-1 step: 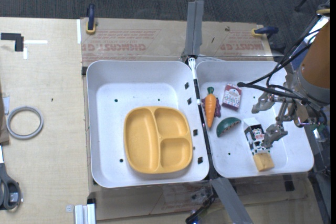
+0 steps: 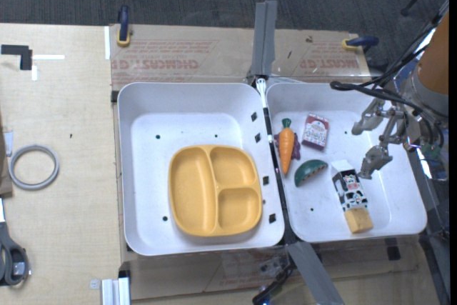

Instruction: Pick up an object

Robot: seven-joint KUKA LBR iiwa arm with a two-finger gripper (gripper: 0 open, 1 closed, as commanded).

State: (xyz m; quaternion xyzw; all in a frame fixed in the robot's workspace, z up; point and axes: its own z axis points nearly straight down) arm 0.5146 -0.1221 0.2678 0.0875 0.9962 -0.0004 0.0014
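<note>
The right bin [image 2: 400,221] holds an orange carrot [image 2: 286,145] with a green top, a small red and white box [image 2: 315,132], a green wedge-shaped toy [image 2: 310,171] and a black-and-white carton with a tan end [image 2: 351,200]. My gripper [image 2: 371,140] hangs over the right part of this bin, just right of the carton's top end. Its two grey fingers [image 2: 375,158] are spread apart and it is open, with nothing between them. In the left bin [image 2: 143,125] lies a yellow divided plate [image 2: 214,189].
Cables and the arm's wrist crowd the right edge above the bin. A grey tape roll [image 2: 32,166] and scissors [image 2: 11,264] lie on the bench at far left. Clamps [image 2: 123,25] hold cardboard behind the bins.
</note>
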